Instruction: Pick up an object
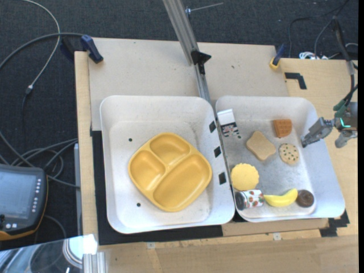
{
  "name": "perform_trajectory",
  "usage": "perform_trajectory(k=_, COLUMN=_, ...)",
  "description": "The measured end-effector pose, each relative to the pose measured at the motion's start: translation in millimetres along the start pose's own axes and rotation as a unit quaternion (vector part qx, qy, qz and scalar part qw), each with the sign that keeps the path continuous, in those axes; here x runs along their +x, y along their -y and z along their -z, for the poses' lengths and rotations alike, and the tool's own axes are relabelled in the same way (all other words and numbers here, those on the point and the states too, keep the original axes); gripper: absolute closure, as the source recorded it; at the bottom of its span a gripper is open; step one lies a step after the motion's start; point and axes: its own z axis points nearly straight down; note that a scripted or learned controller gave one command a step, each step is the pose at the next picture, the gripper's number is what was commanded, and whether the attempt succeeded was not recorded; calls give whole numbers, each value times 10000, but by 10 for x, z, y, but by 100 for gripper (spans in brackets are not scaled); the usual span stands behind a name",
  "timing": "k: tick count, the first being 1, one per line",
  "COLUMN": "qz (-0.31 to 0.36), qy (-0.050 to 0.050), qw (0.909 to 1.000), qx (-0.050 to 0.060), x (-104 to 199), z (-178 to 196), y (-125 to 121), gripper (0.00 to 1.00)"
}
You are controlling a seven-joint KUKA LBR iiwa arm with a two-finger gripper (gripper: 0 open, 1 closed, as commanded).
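The gripper (pixel 325 131) hangs at the right bin's (pixel 327 169) right rim, and whether it is wide or narrow cannot be told (too small and blurred). Nearest it lie the cookie (pixel 289 153) and the orange waffle (pixel 281 127), both resting on the bin floor, untouched.

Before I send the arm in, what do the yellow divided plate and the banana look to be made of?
The yellow divided plate looks like moulded plastic: one even colour, smooth rounded compartment walls, a soft matte sheen. The banana seems to be a toy, probably plastic or rubber, judging by its uniform glossy yellow; the view is too small to be sure.
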Motion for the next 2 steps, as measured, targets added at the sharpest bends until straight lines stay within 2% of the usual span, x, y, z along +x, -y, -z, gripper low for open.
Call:
perform_trajectory(k=1, qz=0, qy=0, qw=10000, qx=0, x=0, z=0, y=0, gripper=0)
perform_trajectory(k=2, qz=18, qy=12, qw=10000, qx=-35, x=202, z=302, y=-8, gripper=0)
